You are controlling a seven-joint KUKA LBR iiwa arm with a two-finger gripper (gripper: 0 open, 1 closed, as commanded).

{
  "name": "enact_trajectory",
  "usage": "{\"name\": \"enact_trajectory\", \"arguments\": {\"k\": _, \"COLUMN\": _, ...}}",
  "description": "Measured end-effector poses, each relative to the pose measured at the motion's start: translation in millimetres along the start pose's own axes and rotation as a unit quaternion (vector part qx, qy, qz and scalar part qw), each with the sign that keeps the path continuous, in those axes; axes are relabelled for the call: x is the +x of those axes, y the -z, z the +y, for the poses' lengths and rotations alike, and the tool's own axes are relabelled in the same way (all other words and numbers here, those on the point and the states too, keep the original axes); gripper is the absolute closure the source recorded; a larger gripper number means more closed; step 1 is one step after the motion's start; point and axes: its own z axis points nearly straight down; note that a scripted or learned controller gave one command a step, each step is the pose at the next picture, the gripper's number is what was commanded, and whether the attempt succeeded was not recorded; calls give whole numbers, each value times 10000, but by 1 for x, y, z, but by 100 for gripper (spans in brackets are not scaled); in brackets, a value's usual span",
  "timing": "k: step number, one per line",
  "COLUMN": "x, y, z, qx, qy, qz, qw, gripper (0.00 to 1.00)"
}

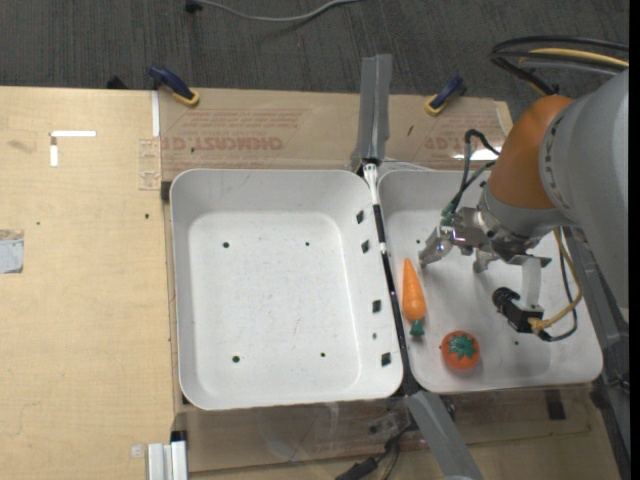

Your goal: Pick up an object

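Gripper: hangs low over the right bin, near its middle; two pale metal fingers are visible, but whether they are apart or together cannot be told from this slant. Nothing is visible between them.
Arm: grey, with an orange band above the wrist; reaches in from the right and covers the right bin's far right corner. Black and yellow cables loop down from the wrist over the bin floor.
Carrot: orange, green at its near end, lying lengthwise in the right bin close to that bin's left wall; just beside the gripper on its left, apart from it.
Tomato: orange-red, round, green top; rests in the right bin toward the near edge, near the carrot's green end, apart from the gripper.
Right bin: shallow, white, holds both the carrot and the tomato.
Left bin: shallow, white, set side by side with the right bin, the two joined along a dark clipped seam.
Surface: pale wood, carrying both bins; a brown cardboard sheet lies under the far edges, held by blue and yellow clamps.
Floor: dark carpet beyond the surface, with a light cable running across it.
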Motion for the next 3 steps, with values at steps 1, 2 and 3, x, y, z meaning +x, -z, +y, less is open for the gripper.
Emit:
{"name": "enact_trajectory", "arguments": {"k": 1, "x": -1, "y": 5, "z": -45, "qx": 9, "qy": -448, "qz": 3, "qw": 9990, "gripper": 0}}
{"name": "enact_trajectory", "arguments": {"k": 2, "x": -13, "y": -1, "z": -104, "qx": 18, "qy": 623, "qz": 15, "qw": 9981, "gripper": 0}}
{"name": "enact_trajectory", "arguments": {"k": 3, "x": -7, "y": 0, "z": -51, "qx": -2, "qy": 424, "qz": 4, "qw": 9991, "gripper": 0}}
